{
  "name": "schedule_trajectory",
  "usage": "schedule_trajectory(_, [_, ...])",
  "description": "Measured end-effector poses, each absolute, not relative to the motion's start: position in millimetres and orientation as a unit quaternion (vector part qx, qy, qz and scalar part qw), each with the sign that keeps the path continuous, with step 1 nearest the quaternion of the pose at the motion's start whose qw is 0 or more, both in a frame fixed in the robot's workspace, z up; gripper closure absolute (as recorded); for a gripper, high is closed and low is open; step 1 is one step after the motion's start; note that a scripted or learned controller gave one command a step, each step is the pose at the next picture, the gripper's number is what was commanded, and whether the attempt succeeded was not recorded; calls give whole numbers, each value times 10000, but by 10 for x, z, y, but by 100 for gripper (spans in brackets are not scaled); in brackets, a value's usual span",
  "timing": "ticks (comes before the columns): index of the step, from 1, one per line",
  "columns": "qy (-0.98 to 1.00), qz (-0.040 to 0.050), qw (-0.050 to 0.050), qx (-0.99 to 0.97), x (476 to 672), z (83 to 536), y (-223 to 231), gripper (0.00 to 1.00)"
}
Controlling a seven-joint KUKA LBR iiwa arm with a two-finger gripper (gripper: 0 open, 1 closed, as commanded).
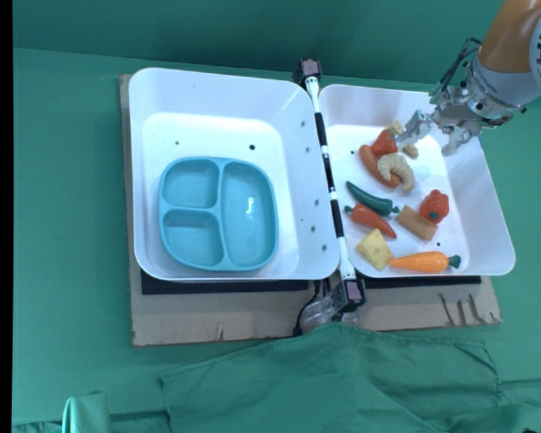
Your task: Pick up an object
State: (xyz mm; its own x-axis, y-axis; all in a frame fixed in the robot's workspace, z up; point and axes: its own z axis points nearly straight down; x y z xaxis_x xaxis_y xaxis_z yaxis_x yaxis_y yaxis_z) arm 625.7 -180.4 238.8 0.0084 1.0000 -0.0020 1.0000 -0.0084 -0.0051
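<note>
At the front of the right bin (487, 233) an orange carrot (421, 262) and a yellow cheese wedge (374, 249) are seen. In the left bin (162, 106) a blue 3-compartment plate (218, 213) is set. Farther back, the gripper (438, 131) is held spread above the right bin, nothing between its fingers.

A grey arm (532, 57) was seen, banded in orange above the wrist, ending in a metallic two-finger gripper (437, 133).
</note>
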Motion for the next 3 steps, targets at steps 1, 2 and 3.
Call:
schedule_trajectory(1, [-7073,-33,-57,-7069,6744,2872,-1611,0])
schedule_trajectory(2, [-7063,-26,-58,-7079,7021,3224,-1878,0])
schedule_trajectory(3, [-7053,2,-23,-7089,6840,3206,-1880,0])
